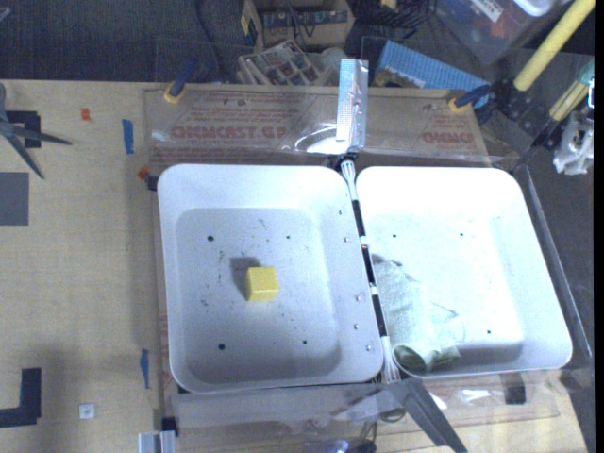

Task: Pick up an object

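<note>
Item one: yellow block [262,283], small and roughly cubic; it sits near the middle of the left bin [189,196], flat on the floor and well apart from every wall; I rate it the easiest pick on the bench.

Item two: white cloth [408,302], crumpled, lying in the right bin [491,196] against the divider between the two bins; its lower end reaches the near corner.

Item three: a rolled, greenish-rimmed object [422,356] at that near corner, touching or wrapped in the cloth; I cannot tell which.

Item four: the gripper; from my seat I cannot tell how its jaws stand, so I log them as unknown.

Risks, as I judge them: a descent slightly off centre could nudge the block so it skids across the smooth floor rather than seating between the jaws; a turned block could be caught on its corners and squirt out on closing; a try at the cloth could pinch one fold, drag the roll along, or jam against the divider and the bin wall.
</note>
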Robot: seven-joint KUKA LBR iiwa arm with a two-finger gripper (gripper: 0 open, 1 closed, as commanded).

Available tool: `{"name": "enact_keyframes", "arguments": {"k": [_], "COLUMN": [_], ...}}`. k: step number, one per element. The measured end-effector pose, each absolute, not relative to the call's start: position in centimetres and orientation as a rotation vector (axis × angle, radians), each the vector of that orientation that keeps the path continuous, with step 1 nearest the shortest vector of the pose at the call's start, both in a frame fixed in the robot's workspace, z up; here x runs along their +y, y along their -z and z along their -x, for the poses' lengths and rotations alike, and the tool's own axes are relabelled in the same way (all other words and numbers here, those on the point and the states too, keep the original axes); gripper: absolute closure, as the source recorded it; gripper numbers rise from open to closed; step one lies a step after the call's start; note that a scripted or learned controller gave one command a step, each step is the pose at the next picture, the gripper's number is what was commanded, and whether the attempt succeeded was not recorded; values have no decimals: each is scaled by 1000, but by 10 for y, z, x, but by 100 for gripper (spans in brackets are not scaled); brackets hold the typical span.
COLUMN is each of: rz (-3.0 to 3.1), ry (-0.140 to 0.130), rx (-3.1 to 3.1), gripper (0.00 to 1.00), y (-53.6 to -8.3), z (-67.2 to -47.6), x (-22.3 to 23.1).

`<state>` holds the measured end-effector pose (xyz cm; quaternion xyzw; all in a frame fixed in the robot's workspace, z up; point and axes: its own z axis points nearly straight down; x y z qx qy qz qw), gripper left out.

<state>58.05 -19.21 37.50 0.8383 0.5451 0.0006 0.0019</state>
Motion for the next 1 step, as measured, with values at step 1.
{"name": "enact_keyframes", "arguments": {"k": [1], "rz": [-2310], "ry": [-3], "rx": [2120], "gripper": [100], "y": [-365], "z": [-602], "x": [-210]}}
